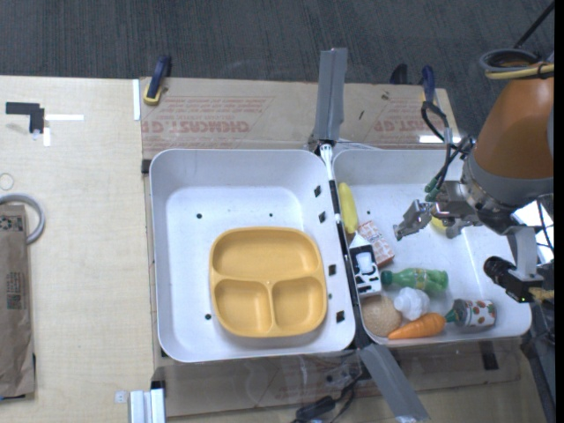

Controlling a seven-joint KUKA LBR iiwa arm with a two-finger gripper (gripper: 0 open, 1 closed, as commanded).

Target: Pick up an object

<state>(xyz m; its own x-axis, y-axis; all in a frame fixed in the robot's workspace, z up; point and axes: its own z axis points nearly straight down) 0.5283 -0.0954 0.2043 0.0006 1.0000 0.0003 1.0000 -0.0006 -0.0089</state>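
From above, the bench carries two shallow white bins of smooth plastic with rounded corners, side by side on a sheet of printed brown cardboard (264, 113). The left bin (176, 236) holds a yellow divided plate (267, 281), matte and rounded-square, with one long compartment at the top and two smaller ones below.

The right bin (388, 170) holds the clutter. A slim yellow banana (349, 208) lies along its left wall, and just below it sits a small red-and-white printed packet (376, 241). A black-and-white printed card (366, 269) leans at the divider between the bins. A glossy green bottle (417, 279) lies on its side, and just below it rests a crumpled white lump (411, 303). A flat round tan disc (382, 315) touches the tapered orange carrot (416, 327) near the bin's front edge. To the right of the carrot lies a small printed can (474, 313) on its side.

The grey arm with its orange band reaches in from the right, and the gripper (421, 218) hangs over bare bin floor in the upper middle of the right bin. Its metal fingers (410, 219) are spread apart with nothing between them. The green bottle lies near, below the gripper, and the red-and-white packet is just to its lower left; the carrot and can are farther down.
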